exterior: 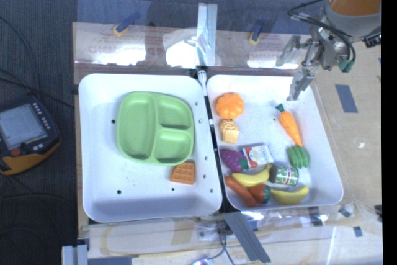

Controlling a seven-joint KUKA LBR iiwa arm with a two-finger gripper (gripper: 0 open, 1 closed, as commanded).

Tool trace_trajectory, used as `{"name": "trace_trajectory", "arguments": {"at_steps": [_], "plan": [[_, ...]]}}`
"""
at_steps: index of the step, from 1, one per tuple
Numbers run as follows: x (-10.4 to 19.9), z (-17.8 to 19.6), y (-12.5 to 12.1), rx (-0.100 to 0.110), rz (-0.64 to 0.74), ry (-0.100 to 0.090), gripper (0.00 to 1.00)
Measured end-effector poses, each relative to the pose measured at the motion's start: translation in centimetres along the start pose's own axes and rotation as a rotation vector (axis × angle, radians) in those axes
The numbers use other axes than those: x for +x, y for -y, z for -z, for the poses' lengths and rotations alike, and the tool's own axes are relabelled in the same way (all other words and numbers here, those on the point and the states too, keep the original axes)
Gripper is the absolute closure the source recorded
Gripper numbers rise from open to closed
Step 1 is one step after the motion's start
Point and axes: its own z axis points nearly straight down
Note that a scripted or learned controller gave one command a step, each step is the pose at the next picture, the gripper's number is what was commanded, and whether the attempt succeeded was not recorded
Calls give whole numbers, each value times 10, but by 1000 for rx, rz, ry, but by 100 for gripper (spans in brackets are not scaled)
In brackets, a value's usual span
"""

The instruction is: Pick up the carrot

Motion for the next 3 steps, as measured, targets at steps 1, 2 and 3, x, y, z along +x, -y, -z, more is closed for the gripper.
{"name": "trace_trajectory", "arguments": {"at_steps": [1, 2, 3], "plan": [[63, -86, 66, -1, -203, -7, 0], [42, -176, 36, 1, -293, 2, 0], [41, -167, 35, 4, -290, 4, 100]]}}
